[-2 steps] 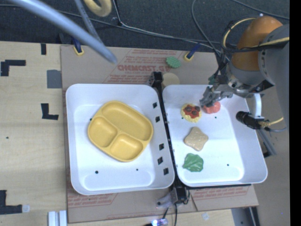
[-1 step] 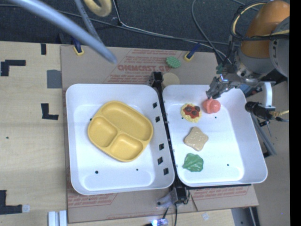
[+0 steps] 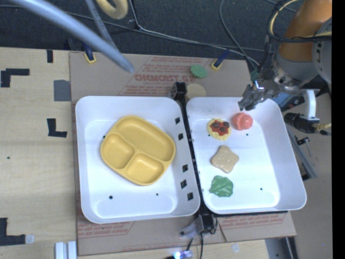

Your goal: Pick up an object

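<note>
The right bin (image 3: pixel 288 161) holds four small toy foods. A red, rounded piece like a tomato (image 3: pixel 242 121) sits near the bin's upper edge. Just left of it lies a small yellow round topped with red, like a mini pizza (image 3: pixel 219 128). Below that is a tan piece shaped like a toast slice (image 3: pixel 224 159), and lower still a green leafy lump (image 3: pixel 221 186). All four lie apart from each other on the bin floor.

The claw (image 3: pixel 249 103) hangs at the upper right of the frame, over the top rim of the right bin, just above the red piece; whether it is clenched or released cannot be told from this angle, and nothing shows between its tips.

The left bin (image 3: pixel 89 144) carries one yellow divided tray (image 3: pixel 137 150) with three compartments, lying at a slant. On the bench (image 3: pixel 32 161) above the bins, one small green ridged piece (image 3: pixel 198 70) rests on the cardboard sheet (image 3: pixel 145 77). Dark cables (image 3: pixel 237 42) loop across the upper right.
</note>
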`<action>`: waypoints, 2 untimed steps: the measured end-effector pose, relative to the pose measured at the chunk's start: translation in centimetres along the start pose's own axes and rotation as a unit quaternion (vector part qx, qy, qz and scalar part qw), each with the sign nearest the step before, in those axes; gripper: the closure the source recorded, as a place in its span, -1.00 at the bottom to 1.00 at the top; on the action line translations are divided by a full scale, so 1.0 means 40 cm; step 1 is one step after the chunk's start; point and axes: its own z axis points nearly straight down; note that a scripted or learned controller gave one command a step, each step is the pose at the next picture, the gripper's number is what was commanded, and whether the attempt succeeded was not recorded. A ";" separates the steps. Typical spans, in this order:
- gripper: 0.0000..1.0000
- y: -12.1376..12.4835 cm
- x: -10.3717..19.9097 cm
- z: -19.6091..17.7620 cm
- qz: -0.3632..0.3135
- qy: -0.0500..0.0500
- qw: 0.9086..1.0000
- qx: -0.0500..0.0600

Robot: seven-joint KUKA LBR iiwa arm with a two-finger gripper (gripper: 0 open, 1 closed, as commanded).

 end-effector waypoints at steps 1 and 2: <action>1.00 0.005 0.137 -0.020 -0.002 0.001 1.000 0.000; 1.00 -0.005 0.288 0.002 -0.002 0.001 1.000 0.001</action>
